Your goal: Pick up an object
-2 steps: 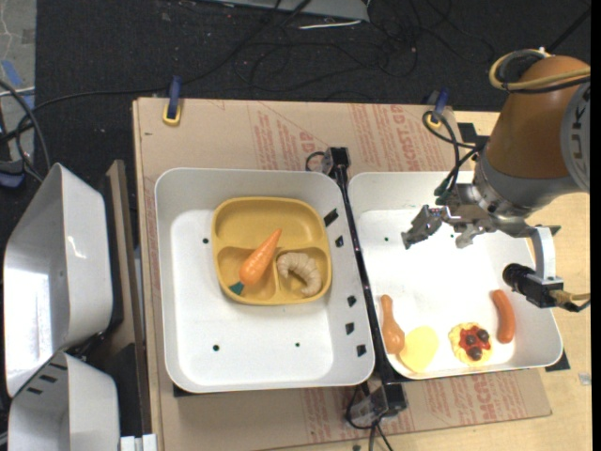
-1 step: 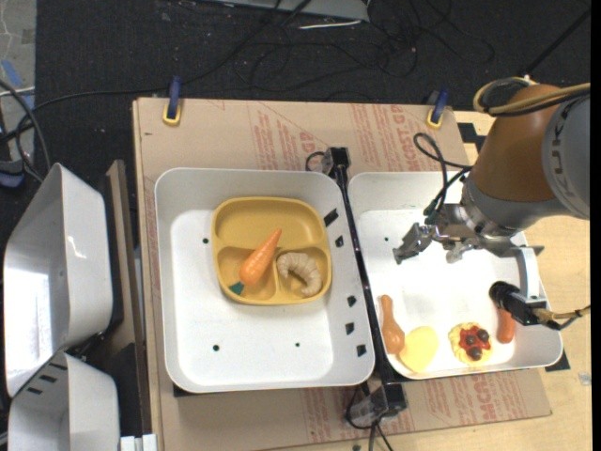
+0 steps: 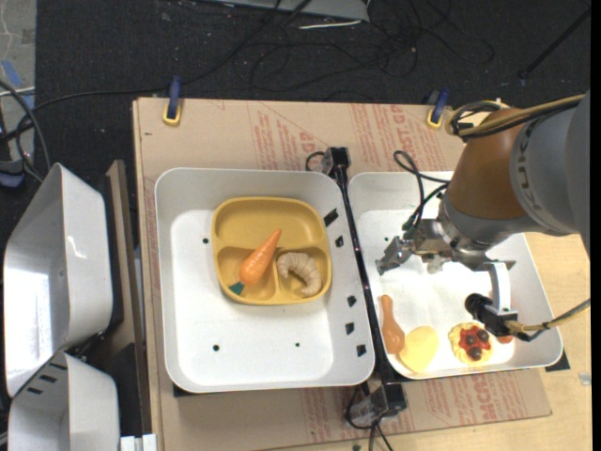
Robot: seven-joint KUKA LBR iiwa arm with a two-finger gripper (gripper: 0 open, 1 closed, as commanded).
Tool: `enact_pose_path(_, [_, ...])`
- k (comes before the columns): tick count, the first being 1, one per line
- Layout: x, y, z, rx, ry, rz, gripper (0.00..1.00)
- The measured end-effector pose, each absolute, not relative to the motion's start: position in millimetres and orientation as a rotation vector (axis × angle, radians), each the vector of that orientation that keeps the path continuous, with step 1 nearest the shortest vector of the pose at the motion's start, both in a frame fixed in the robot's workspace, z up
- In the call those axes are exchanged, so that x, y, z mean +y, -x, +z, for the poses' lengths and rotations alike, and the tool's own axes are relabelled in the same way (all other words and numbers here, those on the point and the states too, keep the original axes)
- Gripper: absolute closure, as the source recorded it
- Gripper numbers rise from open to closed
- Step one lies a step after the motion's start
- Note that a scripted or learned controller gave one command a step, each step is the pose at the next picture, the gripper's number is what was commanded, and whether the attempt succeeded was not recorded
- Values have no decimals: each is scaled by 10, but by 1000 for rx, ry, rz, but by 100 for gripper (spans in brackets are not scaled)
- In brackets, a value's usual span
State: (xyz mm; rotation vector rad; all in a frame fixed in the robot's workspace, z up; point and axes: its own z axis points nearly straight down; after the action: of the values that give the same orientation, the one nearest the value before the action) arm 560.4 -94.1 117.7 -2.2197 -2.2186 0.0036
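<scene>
Fingers: I read them at (image 3: 394, 256), low over the right bin (image 3: 526, 252) floor, left part; open or closed, I can't tell, nothing visibly between them.
Nearest object: orange spoon (image 3: 391, 324), below the fingers, apart, near the bin's left wall.
Others in right bin: yellow disc (image 3: 422, 345) touching the spoon; small pizza toy (image 3: 472, 341) beside it.
Left bin (image 3: 188, 280): yellow divided plate (image 3: 230, 219) holding carrot (image 3: 260, 256) and shrimp (image 3: 302, 271).
Obstruction: arm (image 3: 516, 172) covers the right bin's upper right.
</scene>
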Motion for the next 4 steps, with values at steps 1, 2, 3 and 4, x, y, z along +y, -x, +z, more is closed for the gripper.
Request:
enact_pose_path(1, [-945,-5611,1307,-2218,2224,0,100])
enact_pose_path(2, [-962,-5647,1735,-2226,2222,-4,100])
enact_pose_path(3, [-1063,-5662,2226,-2224,2226,-5,100])
enact_pose_path(4, [-1133,-5690,2843,-2228,2224,-6,100])
